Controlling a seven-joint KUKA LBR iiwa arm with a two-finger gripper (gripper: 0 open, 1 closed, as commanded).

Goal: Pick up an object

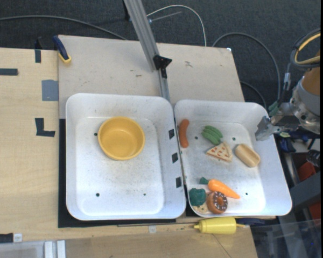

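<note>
The right white bin [258, 198] holds a red sausage [183, 133], a green leafy piece [212, 134], a pizza slice [219, 152], a tan bread roll [247, 155], an orange carrot [223, 188], a teal piece [197, 196] and a chocolate doughnut [217, 202]. A yellow bowl [121, 138] sits in the left bin [86, 198]. My gripper [265, 128] hangs at the right bin's upper right rim, just right of and above the bread roll, with nothing seen in it.
A yellow mustard bottle [217, 226] lies on the bench just below the right bin. A slanted metal pole [145, 28] rises behind the bins. Cables run across the dark floor at the back.
</note>
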